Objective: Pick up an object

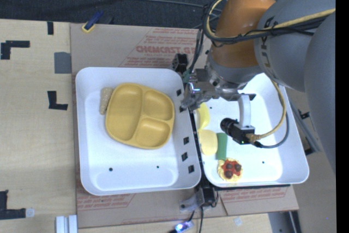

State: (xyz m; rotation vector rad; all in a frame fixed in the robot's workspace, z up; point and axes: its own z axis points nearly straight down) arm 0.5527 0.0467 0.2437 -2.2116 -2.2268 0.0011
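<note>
Progress looked slight: the tool [192, 96] hung at the right bin's [292, 163] left wall above a pale yellow piece [203, 115], nothing visibly lifted, with green block [222, 145] and yellow disc [209, 142] lying nearby.

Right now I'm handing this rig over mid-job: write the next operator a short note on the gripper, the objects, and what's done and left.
Gripper: low at the right bin's left wall; finger state can't be read, nothing visibly held.
Right bin: yellow pieces, a green piece and a small pizza toy along its left side.
Left bin: yellow divided plate with a tan item at its left edge.
Done: approach only, as far as visible.
Left: grasp and lift an object.
</note>
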